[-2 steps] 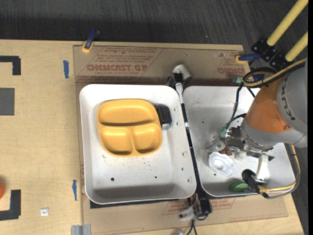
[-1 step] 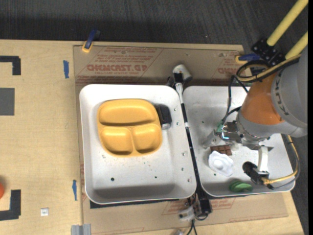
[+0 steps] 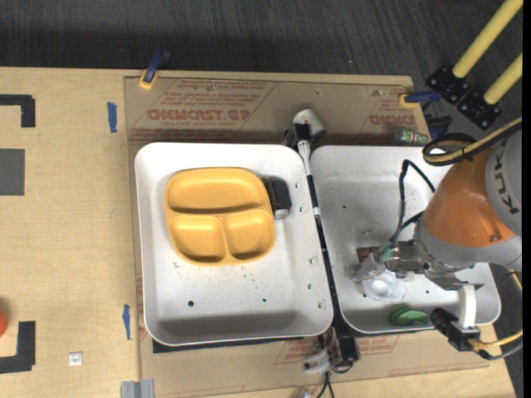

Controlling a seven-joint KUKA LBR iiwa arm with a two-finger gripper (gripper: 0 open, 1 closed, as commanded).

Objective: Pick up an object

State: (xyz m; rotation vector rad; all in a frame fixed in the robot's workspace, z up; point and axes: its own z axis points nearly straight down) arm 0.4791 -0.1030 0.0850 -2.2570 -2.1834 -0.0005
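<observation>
Arm: my grey arm with its orange band (image 3: pixel 465 210) reaches in from the right, low over the right bin (image 3: pixel 348 181).
Claw: my claw (image 3: pixel 375 265) sits down inside the right bin, near the bin's front half; wrist and cables crowd it, so I cannot tell whether it is apart or together.
Held: nothing visible in the claw that I can confirm.
White object: a small pale rounded piece (image 3: pixel 382 288) lies on the bin floor just below the claw; touching or not, I cannot tell.
Green object: a small green piece (image 3: pixel 408 314) lies near the front wall of the right bin, just beside the white one.
Left bin: the left bin (image 3: pixel 166 305) carries a yellow three-compartment tray (image 3: pixel 220 214), upper left of centre.
Dark object: a small black piece (image 3: pixel 279 196) rests against the tray's right edge.
Table: both bins sit side by side on a cardboard sheet (image 3: pixel 207 110) on the table (image 3: pixel 58 247).
</observation>
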